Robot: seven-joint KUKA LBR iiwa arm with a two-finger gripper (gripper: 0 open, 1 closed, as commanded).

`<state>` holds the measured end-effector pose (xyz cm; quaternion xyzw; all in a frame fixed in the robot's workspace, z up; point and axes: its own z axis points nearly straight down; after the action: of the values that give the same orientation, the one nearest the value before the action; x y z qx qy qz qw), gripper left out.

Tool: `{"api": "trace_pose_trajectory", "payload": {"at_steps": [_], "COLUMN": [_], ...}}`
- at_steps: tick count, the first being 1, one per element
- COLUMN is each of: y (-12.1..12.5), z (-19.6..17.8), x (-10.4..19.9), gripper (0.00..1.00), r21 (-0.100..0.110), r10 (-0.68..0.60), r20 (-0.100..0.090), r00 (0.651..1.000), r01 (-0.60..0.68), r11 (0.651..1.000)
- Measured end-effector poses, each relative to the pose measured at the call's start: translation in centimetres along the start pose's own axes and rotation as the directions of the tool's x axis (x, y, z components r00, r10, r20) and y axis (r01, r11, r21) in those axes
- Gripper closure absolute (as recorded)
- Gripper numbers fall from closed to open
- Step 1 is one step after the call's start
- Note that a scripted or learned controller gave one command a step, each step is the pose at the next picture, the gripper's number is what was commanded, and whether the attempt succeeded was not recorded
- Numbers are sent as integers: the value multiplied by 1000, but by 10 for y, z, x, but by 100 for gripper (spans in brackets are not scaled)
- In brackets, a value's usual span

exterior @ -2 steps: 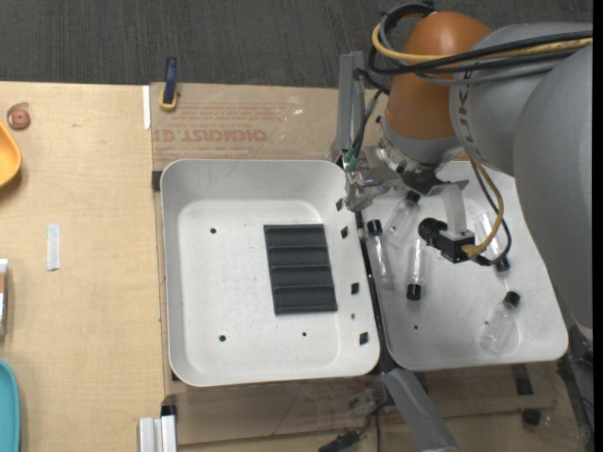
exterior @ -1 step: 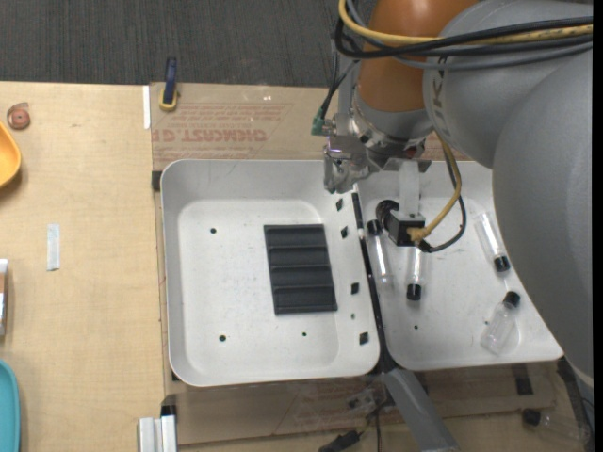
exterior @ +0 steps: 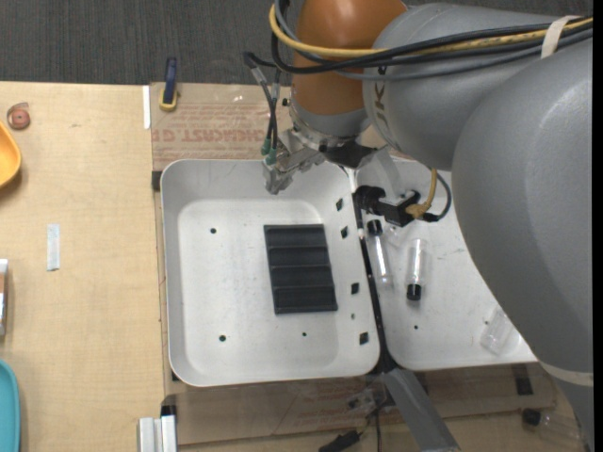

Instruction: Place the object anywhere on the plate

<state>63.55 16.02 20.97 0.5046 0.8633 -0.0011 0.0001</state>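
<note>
Our best guess for the object is one of the clear black-capped tubes (exterior: 414,271), lying in the right bin (exterior: 443,347), well apart from the black ribbed plate (exterior: 300,268) in the middle of the left bin (exterior: 188,281). So nothing's on the plate yet. The gripper (exterior: 276,175) hovers by the left bin's far rim, fingers apparently pinched together on nothing, so we'd say the pickup and placing are both left.

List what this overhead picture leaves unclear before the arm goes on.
- Tool: small and dim at the left bin's far rim; whether it is open or shut can't be read.
- Right bin: the arm's grey body covers its right part.
- Two tubes: too small to tell what they are.
- Orange thing and blue thing: cut by the left edge.
</note>
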Motion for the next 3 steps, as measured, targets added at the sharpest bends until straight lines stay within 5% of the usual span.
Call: {"api": "trace_pose_trajectory", "payload": {"at_steps": [1,2,3], "y": [34,-19,-1], "z": [33,37,-108], "x": [37,65,59], "gripper": [100,100,100], "r21": [-1,1,1], "r10": [52,72,117], "r20": [0,0,1], "r00": [999,997,993], "r01": [-52,-72,-117], "r11": [999,997,993]}}
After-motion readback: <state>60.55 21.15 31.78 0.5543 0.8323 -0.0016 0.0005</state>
